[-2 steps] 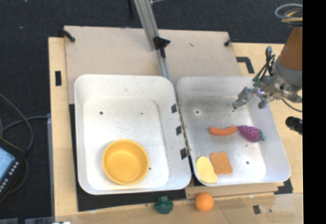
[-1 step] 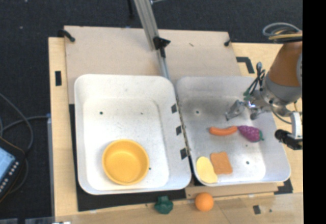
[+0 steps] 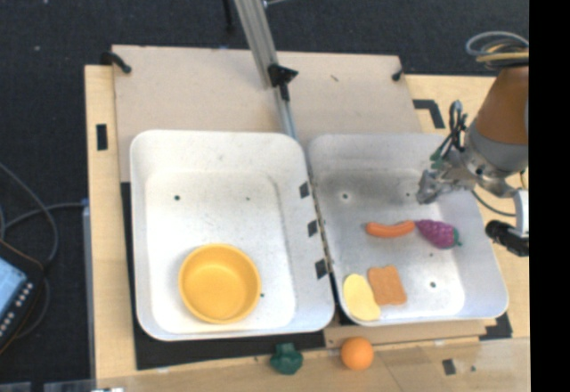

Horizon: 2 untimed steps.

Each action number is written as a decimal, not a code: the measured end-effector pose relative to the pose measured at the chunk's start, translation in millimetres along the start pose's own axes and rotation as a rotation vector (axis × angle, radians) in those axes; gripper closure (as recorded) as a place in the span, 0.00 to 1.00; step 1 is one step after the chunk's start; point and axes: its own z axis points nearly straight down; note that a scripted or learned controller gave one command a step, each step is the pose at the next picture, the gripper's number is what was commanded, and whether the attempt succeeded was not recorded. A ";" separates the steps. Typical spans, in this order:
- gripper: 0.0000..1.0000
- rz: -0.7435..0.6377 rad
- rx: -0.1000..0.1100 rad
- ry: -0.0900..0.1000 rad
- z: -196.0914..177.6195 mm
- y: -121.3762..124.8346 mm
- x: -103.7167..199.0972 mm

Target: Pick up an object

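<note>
In the right bin lie an orange carrot, a purple eggplant-like toy, an orange-brown flat block and a pale yellow oval piece. A yellow bowl sits in the left bin. My gripper hangs over the right bin's right part, up and right of the carrot and just above the purple toy, touching neither. Nothing shows between its fingers.
An orange ball and a small green toy rest on the bench in front of the bins. A slanted metal rail runs from the top down to the gap between the bins. Cables lie at the right edge.
</note>
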 end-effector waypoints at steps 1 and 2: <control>1.00 -0.004 -0.001 0.001 -45.3 -2.1 1.7; 1.00 -0.006 0.002 0.001 -96.4 -1.3 0.0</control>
